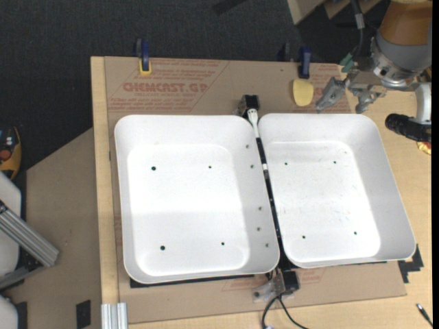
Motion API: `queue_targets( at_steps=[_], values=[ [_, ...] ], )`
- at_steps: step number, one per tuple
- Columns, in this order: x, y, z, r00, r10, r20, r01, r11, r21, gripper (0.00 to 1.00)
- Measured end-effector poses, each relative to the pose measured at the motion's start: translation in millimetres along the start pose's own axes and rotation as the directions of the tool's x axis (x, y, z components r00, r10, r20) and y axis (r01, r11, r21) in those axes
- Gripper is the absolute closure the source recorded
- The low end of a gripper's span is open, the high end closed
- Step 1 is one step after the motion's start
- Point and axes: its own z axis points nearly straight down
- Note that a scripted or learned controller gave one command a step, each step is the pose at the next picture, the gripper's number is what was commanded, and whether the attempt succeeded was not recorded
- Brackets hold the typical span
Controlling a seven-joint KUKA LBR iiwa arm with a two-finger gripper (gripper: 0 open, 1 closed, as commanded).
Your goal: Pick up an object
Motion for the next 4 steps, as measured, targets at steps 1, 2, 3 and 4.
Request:
queue_targets(
  at_steps=[1, 2, 3, 4],
  values=[
    [0.1, 0.6, -11.1, 1.0, -0.001, 0.001, 0.001, 1.0, -0.003, 1.0],
    [26.7, -12.3, -58.9, 1.0, -0.003, 0.001, 0.003, 1.0, -0.008, 1.0],
    [99.2, -12.0, -8.7, 1.0, -0.007, -0.003, 0.007, 1.0, 0.005, 1.0],
    [151.7, -5.6, -206.6, 1.0, -0.007, -0.002, 0.007, 1.0, -0.023, 1.0]
  ],
)
